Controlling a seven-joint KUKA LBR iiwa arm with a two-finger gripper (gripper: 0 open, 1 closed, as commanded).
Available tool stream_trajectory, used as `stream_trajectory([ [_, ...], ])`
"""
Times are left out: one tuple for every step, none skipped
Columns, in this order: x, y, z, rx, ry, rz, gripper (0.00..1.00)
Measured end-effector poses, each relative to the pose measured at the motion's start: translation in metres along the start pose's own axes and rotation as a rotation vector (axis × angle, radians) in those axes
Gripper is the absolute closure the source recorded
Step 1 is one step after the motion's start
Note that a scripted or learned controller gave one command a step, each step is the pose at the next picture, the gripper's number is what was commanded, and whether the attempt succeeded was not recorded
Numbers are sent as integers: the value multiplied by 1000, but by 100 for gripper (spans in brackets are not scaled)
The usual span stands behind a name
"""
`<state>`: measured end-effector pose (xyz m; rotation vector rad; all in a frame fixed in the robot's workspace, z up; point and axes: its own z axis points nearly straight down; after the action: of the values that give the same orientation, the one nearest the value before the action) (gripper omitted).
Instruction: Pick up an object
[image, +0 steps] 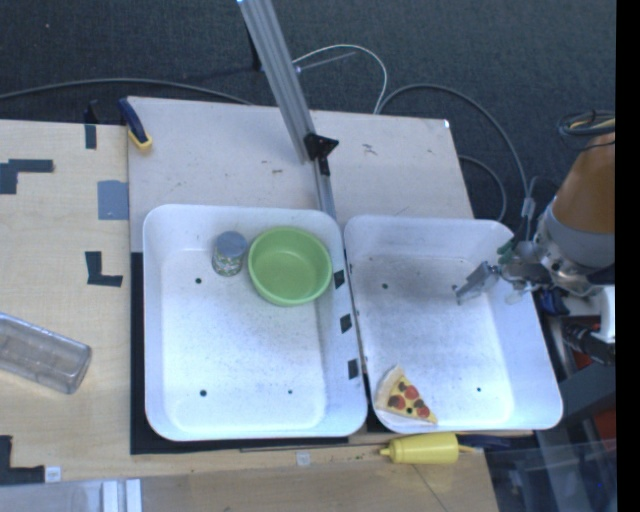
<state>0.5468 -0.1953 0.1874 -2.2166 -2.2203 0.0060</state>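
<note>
While nothing is yet lifted, the end effector (478, 284) is held over the right bin (520, 400).
Its state cannot be told; the pizza slice toy (404, 396) is left at the front-left corner, ungrasped.

Bright even overhead light, cool bluish cast; white bins (170, 330) near overexposed; soft focus, faint shadows

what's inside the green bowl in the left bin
The green bowl shows bare green inside, nothing in it. A small grey-lidded jar stands beside it on its left. What the bowl covers of the left bin's floor cannot be seen.
</note>
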Motion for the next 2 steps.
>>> stream_trajectory([
  [7,-9,58,3,2,0,0],
  [8,-8,99,-6,-3,0,0],
])
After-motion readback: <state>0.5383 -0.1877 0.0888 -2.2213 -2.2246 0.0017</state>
